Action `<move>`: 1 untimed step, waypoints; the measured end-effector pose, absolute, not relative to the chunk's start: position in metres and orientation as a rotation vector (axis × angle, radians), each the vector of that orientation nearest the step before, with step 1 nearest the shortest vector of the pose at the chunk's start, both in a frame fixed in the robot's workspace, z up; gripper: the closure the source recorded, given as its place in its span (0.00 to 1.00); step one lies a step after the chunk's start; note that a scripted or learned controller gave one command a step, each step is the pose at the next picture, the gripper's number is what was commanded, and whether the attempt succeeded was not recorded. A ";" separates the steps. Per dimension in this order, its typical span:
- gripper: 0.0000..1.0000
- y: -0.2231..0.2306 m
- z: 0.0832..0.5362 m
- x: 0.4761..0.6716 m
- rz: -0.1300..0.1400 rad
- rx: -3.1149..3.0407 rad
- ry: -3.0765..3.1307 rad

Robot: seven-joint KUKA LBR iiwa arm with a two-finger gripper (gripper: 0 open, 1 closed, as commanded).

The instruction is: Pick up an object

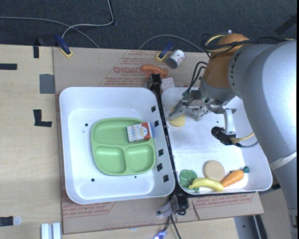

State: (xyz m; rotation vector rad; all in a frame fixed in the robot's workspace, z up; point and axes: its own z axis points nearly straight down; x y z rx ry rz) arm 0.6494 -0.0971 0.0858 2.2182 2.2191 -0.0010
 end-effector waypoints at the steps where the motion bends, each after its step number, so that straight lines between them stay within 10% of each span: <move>1: 0.00 -0.097 0.086 0.655 0.000 2.219 2.222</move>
